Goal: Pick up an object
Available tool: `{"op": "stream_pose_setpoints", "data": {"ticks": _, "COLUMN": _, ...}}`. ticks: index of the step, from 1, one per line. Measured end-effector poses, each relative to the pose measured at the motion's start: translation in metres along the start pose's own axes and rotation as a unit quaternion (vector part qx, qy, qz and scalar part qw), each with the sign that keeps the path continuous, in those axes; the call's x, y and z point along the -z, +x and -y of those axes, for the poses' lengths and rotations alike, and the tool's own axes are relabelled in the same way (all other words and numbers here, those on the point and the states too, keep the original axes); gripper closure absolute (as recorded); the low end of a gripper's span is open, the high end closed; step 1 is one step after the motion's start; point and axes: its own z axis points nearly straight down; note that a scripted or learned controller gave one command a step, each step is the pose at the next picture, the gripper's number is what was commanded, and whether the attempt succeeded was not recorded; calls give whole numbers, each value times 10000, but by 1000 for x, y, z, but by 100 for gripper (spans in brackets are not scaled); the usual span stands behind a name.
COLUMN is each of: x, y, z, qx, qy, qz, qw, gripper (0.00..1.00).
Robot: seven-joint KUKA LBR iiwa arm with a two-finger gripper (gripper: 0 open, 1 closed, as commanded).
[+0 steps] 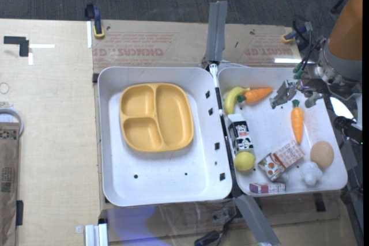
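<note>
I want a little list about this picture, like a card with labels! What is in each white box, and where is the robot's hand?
left bin: a yellow plate with three compartments
right bin: banana, two carrots, lemon, egg, small cartons, a white ball-like thing
robot hand: gripper over the right bin's upper part, near the top of the upright carrot
holding anything: nothing seen between its fingers
arm: grey with an orange band, coming in from the right
</note>
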Motion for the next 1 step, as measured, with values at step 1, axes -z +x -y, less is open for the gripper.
{"op": "stream_pose_setpoints", "data": {"ticks": 1, "x": -74, "y": -76, "z": 0, "qx": 654, "qy": -12, "qz": -8, "qw": 9979, "gripper": 0}}
